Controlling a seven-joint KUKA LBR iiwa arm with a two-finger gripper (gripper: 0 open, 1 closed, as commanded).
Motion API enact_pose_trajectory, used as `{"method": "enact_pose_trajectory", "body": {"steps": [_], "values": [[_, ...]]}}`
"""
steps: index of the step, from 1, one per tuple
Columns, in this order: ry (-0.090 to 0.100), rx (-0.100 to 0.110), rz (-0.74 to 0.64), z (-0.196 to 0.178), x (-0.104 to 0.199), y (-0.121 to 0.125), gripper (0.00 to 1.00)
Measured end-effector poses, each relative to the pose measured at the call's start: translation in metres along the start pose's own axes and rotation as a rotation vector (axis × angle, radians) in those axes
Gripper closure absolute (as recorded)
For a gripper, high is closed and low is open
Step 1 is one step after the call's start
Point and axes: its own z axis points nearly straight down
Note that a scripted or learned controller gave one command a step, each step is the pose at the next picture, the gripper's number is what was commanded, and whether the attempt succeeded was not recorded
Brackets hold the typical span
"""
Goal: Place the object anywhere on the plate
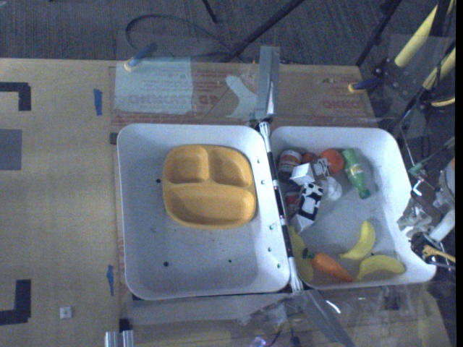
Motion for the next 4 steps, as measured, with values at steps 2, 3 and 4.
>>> {"method": "enact_pose_trajectory", "body": {"steps": [2, 3, 4], "values": [[0.006, -0.006, 0.016, 0.071, 0.009, -0.005, 1.0], [0.013, 0.003, 0.058, 0.071, 0.006, -0.001, 1.0], [0.002, -0.01, -0.097, 0.071, 0.047, -0.015, 1.0]]}}
